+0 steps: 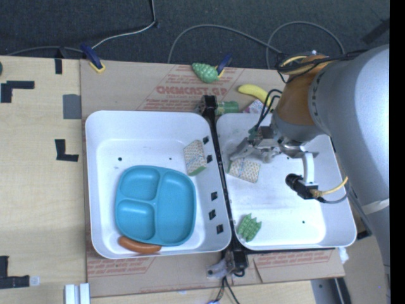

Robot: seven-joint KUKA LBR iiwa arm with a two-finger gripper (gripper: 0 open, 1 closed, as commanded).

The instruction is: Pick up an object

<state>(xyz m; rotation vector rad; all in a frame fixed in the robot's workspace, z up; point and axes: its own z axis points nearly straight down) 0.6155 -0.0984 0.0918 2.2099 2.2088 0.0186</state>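
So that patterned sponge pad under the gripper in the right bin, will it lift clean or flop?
The sponge pad looks thin and soft, so it probably bends under a pinch. It lies flat on the right bin floor, so fingers may slide over it. It seems light; a push from the gripper would likely scoot it.

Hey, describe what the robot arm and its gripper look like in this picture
The arm is a bulky, rounded grey shell with an orange band above the wrist. Black and yellow cables loop around that band. The gripper is slim grey metal, with a small black fitting and a yellow wire nearby.
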